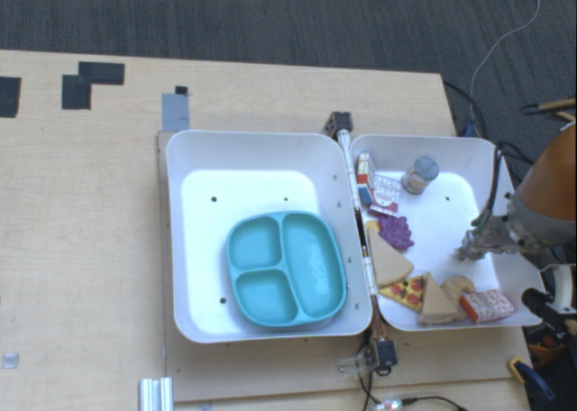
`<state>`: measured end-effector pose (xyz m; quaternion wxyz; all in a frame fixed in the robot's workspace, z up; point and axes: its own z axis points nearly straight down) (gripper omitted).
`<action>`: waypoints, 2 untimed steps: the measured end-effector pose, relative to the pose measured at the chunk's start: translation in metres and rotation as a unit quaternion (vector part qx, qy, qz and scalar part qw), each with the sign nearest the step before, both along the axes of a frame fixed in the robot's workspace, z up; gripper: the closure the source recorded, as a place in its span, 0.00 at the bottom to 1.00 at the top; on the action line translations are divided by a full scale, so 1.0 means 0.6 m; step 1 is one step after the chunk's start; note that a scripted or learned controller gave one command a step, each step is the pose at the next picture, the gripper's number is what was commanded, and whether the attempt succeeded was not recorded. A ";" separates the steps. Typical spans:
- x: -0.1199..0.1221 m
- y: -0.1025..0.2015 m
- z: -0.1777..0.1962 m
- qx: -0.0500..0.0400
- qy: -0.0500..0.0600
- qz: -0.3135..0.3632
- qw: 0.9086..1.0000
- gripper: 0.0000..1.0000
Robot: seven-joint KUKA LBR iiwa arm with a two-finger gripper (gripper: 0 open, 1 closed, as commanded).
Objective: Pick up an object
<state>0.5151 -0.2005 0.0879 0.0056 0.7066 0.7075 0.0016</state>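
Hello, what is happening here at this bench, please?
A KUKA arm reaches in from the right, its gripper low inside the right bin, near its right wall. Toy food lies there: a pizza slice, purple grapes, bread. Nothing appears picked yet. The left bin holds a blue divided plate.

Pretty evenly lit from overhead, nothing really blown out. The white bins (261, 152) are rendered bright with a faint bluish cast, and soft shadows are thrown along their inner walls. Focus is a bit soft overall; the small items left of the gripper (475, 249) are smeared, and fine detail is lost.
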 end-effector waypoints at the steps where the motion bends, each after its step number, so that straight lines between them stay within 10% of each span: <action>1: -0.001 0.002 -0.002 0.001 0.001 0.000 1.000 0.00; 2: 0.003 0.002 0.018 0.000 -0.002 0.001 1.000 1.00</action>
